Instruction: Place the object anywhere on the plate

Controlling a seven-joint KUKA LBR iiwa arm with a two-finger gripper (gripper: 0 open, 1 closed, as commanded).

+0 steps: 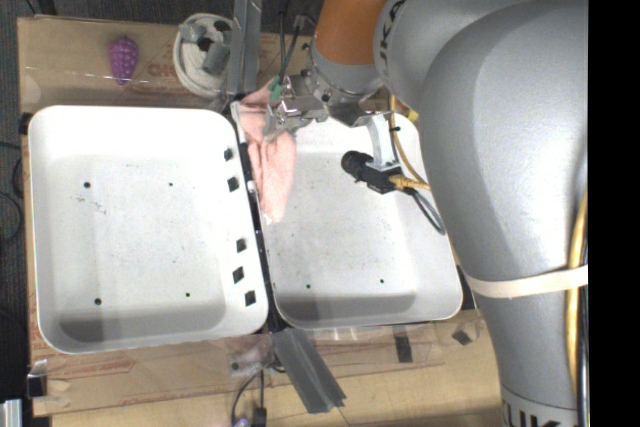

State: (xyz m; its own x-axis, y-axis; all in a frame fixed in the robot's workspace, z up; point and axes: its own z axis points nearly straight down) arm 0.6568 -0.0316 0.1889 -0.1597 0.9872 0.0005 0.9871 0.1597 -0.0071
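White bins: two (pixel 130 225) (pixel 360 255)
Pink cloths: one (pixel 272 165)
Purple objects: one (pixel 123 58)
Cord coils: one (pixel 200 50)

Down at the bottom of the grey arm (pixel 520 165) I can just make out white letters, "UK", cut off by the frame edge. Faint reddish print on the cardboard (pixel 70 65) behind the bins is too blurred to read.

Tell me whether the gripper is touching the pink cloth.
Touching. The camera view shows the gripper right on the bunched top of the pink cloth, no gap between them, while the rest of the cloth hangs down along the right bin's left wall.
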